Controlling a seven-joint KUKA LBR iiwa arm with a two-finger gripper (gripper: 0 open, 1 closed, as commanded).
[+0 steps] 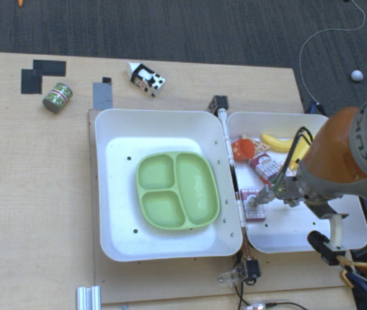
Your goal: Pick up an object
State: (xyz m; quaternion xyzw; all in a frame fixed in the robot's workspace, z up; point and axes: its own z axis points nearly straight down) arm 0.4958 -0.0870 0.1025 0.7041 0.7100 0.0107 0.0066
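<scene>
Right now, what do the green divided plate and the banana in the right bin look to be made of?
Green divided plate: looks like moulded plastic, matte to satin; uniform pale green, soft rounded compartment ridges, no sharp glare.
Banana: probably a plastic or rubbery toy, smooth and evenly yellow, though at this size a real one cannot be ruled out.

table [35,192]: pale wood, matt, smooth
bins [164,129]: white plastic, slight sheen
divided plate [178,191]: light green plastic, smooth, soft gloss
floor [170,18]: dark grey carpet, ribbed, rough
arm [338,157]: orange band, glossy
banana [277,141]: yellow, smooth skin
</scene>
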